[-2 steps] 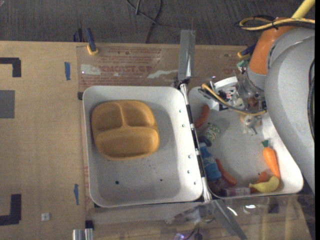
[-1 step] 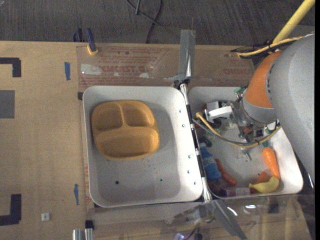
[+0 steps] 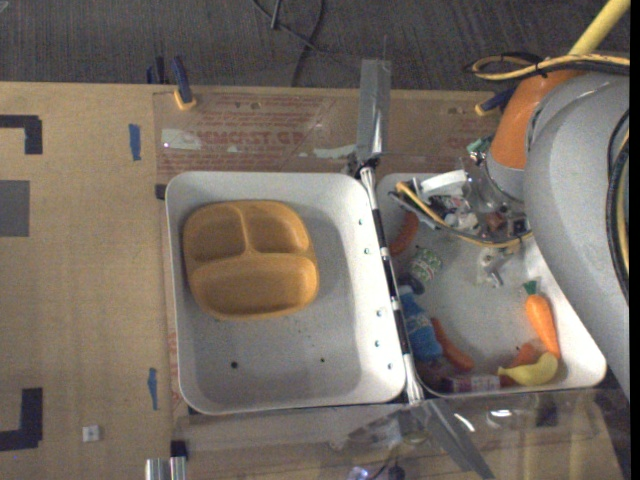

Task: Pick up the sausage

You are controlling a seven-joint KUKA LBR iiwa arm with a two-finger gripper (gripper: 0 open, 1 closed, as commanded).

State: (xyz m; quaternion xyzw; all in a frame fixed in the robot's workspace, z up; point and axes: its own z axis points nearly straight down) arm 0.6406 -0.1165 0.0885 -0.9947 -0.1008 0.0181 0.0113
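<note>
In the right bin [image 3: 575, 343], a reddish-brown sausage [image 3: 405, 234] lies curved against the left wall near the back. My gripper [image 3: 497, 264] hangs over the middle of that bin, below the cable-wrapped wrist [image 3: 470, 208]. It is to the right of the sausage and apart from it. Nothing shows in the gripper's grasp. A second thin reddish piece [image 3: 452, 347] lies nearer the front.
The right bin also holds a green-and-white packet [image 3: 427, 265], a blue item [image 3: 421, 334], a carrot [image 3: 541, 323], a yellow banana [image 3: 531, 371] and a purple piece [image 3: 462, 382]. The left bin [image 3: 300, 368] holds an orange divided plate [image 3: 250, 258]. My arm covers the right bin's right side.
</note>
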